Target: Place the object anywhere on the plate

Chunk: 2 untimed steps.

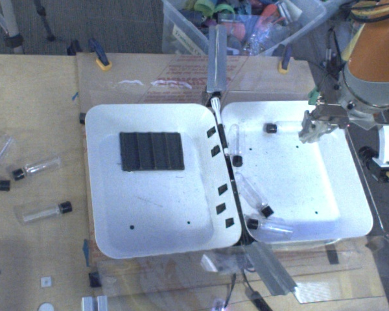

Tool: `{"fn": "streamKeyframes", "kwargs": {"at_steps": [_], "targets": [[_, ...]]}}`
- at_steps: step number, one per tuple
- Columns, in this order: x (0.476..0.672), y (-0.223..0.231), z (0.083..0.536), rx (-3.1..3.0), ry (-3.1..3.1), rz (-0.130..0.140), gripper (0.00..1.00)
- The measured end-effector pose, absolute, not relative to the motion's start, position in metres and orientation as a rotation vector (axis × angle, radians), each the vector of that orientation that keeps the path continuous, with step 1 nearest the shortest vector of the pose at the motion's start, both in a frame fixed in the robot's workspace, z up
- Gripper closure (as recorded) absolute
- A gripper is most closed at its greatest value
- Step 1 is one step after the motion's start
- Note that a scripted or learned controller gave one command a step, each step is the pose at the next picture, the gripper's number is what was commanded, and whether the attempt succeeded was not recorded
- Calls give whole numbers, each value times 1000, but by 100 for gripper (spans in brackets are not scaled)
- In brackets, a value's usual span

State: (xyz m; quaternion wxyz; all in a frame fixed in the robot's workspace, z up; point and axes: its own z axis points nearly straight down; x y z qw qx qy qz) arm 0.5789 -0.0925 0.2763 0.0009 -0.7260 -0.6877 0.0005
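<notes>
Vials (266, 214) in right bin (337, 193), dark plate (152, 151) in left bin (110, 225)

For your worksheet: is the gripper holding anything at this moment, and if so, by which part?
It cannot be told. The gripper hangs over the right bin, near a clear vial, with nothing visibly between its fingers.

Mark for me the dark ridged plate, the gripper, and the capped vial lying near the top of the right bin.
dark ridged plate (152, 151), camera view, on its middle ridge, left bin.
gripper (309, 133), camera view, at its tip over the right bin's upper right.
capped vial (271, 128), camera view, on its black cap.
</notes>
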Motion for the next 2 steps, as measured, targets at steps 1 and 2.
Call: {"fn": "streamKeyframes", "kwargs": {"at_steps": [1, 2], "targets": [[523, -2, 308, -2650, -1680, 7, 100], [489, 90, 266, -2554, -1824, 8, 100]]}}
